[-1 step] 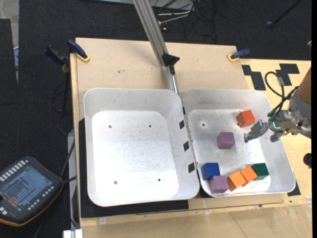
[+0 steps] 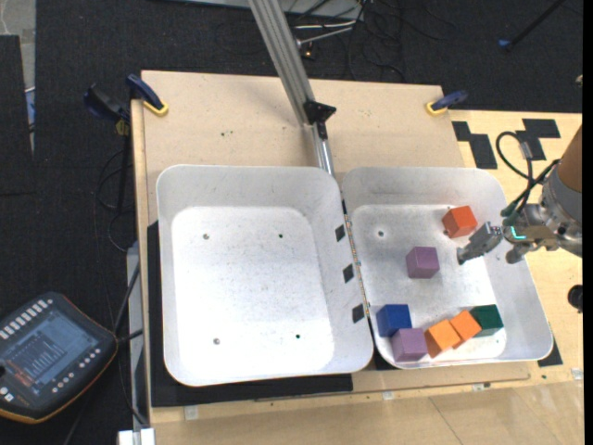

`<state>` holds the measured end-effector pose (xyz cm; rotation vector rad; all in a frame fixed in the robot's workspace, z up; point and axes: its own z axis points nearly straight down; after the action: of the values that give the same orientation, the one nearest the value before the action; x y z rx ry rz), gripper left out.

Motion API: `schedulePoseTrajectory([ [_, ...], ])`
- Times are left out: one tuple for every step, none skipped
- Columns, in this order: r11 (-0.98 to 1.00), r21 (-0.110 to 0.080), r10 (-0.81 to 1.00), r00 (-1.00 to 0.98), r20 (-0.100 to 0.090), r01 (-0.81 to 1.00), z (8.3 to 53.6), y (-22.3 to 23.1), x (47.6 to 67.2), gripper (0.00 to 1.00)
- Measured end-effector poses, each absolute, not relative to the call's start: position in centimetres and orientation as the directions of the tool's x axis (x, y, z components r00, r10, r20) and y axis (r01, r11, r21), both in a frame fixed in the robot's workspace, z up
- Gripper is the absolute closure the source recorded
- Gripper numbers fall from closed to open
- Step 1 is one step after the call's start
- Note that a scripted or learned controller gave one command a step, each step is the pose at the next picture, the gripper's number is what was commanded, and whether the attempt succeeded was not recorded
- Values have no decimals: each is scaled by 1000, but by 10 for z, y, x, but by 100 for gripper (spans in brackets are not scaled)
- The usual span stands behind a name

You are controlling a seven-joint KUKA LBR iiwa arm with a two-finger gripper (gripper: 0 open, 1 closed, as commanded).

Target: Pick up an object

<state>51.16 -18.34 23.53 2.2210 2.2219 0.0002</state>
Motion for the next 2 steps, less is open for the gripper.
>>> schedulePoseTrajectory([
  [-1,-6,1000,1,2,1000,175,-176,507,0],
  [-1,-6,1000,1,2,1000,111,-176,507,0],
])
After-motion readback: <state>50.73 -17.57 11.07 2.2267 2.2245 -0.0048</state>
